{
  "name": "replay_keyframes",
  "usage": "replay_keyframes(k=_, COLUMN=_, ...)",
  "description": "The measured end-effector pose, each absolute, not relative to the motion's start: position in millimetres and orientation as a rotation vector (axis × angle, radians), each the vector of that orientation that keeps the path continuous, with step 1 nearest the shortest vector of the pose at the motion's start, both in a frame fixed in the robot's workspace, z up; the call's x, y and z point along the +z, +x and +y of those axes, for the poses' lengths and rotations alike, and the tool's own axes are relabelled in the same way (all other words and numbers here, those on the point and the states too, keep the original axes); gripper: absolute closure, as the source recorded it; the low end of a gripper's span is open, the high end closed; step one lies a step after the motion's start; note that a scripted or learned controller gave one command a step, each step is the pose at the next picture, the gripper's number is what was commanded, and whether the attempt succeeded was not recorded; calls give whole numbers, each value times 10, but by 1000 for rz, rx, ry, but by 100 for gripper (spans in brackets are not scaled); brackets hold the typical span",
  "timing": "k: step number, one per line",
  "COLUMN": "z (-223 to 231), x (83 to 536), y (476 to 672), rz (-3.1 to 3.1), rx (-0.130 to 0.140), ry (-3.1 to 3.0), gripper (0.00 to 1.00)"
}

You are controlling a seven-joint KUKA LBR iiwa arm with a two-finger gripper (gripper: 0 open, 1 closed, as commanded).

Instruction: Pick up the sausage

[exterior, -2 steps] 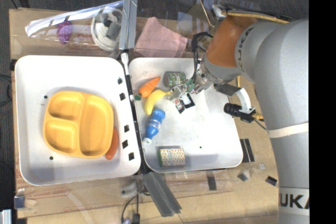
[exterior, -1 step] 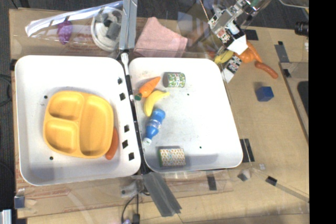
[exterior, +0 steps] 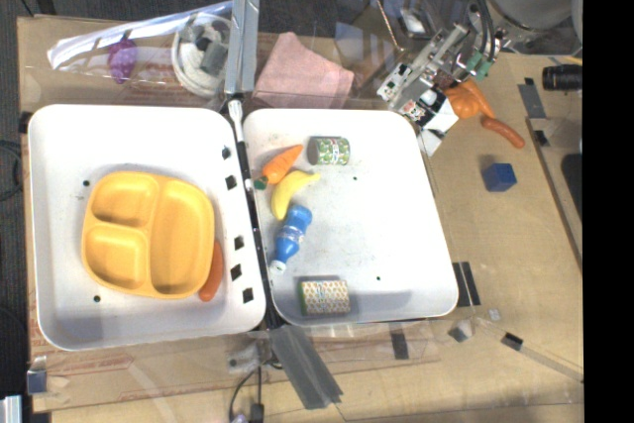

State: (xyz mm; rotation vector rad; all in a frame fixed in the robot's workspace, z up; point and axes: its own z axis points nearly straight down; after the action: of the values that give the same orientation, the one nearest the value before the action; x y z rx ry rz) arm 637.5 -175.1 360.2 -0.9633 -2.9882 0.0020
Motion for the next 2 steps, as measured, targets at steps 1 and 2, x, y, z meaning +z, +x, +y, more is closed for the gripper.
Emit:
replay_keyframes(k=1, z=-1851, x=2491, y=6476, rz=-2912, rx=2, ry=-1168, gripper=100)
replay_keyframes(k=2, z=-1859, x=2831, y=6206, rz=-2995, rx=1, ry=-940, gripper=100)
